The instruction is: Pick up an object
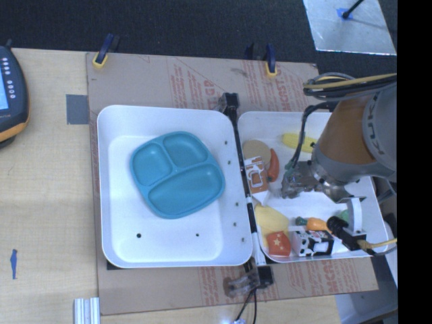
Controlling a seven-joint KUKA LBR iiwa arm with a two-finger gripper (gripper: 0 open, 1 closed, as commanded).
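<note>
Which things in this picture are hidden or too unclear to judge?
- Gripper, camera view: small and dark; whether it holds anything cannot be told.
- Right bin: the arm covers its right part.
- Yellow item: partly behind the arm and cable.
- Black-and-white item: too small to identify.
- Device at left: cut off by the edge.

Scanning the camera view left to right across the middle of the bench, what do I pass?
Handheld controller at the bench edge → grey tape patch → left bin → blue divided plate → black divider clips → right bin with toy food → gripper → arm's orange band.
</note>
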